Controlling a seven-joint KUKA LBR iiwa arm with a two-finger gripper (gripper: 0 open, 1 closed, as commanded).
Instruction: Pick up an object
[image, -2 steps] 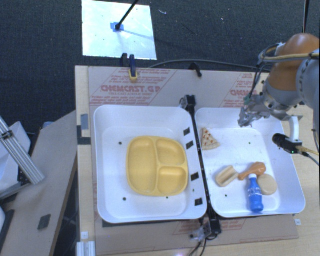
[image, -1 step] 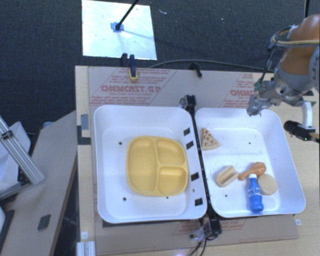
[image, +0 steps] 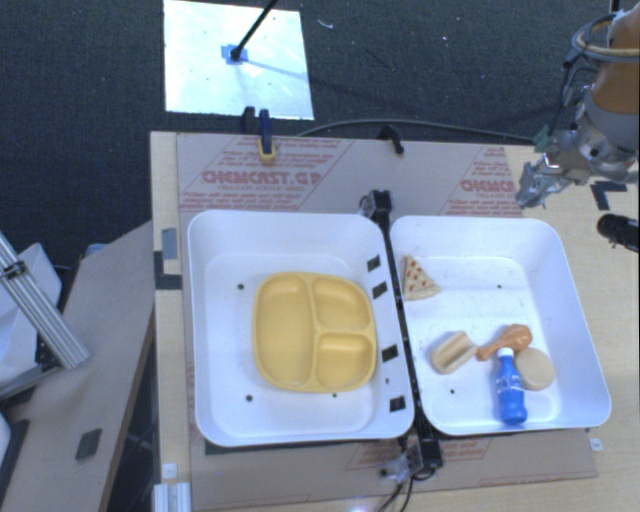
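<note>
The tool (image: 530, 188), whose state cannot be told, is held beyond the right bin's (image: 570, 270) far corner, well apart from the blue bottle (image: 510, 393) lying near that bin's front edge, so nothing is grasped.

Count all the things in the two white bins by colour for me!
Yellow: 1, divided plate
Blue: 1, bottle
Orange: 1, drumstick-like toy
Tan: 3, pizza slice, bread roll, round piece
Total: 6
</note>
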